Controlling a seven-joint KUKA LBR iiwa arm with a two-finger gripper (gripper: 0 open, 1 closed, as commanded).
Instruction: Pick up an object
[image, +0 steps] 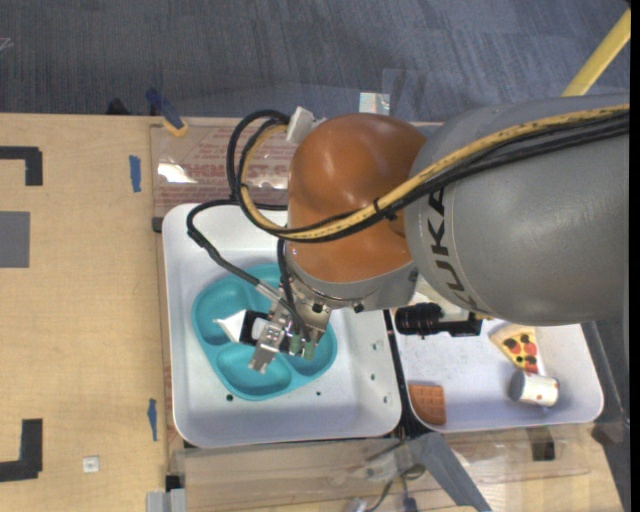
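One teal dish (225, 300) lies directly under the gripper (262, 358), which sits low inside the left bin (200, 405); how wide it stands I cannot tell. Likely the grasping step: next, pinch the dish's rim and lift.

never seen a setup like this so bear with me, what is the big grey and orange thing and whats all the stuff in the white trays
The big grey and orange shape is a robot arm. It is seen from one fixed camera above the bench, looking down at a slant, and the arm reaches in from the right of the picture. At its tip is the gripper, the part that grasps things. It hangs over a teal dish lying in the white bin on the picture's left. The other white bin holds an orange-brown piece, a toy pizza slice and a small white cylinder. Its job is to pick up an object. This view cannot show whether it grips anything.
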